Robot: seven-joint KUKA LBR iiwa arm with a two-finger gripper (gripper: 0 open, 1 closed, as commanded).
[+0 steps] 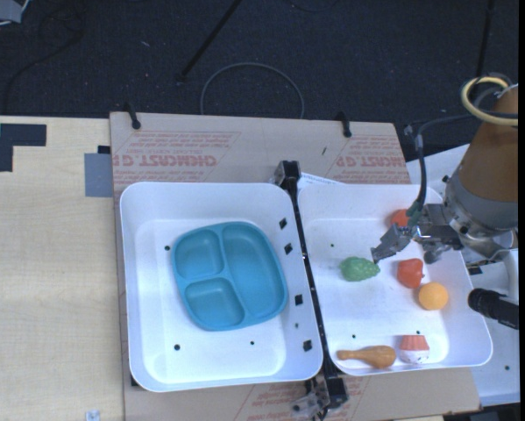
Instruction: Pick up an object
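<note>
Fingers of our gripper stood apart in the right bin, clamped on nothing, just above the red object, with a green object beside it.

Arm reaching in from the right, wrist angling down and leftward, orange band showing above the grey wrist, gripper hanging low, dark fingers splaying apart, nothing sitting between them
</note>
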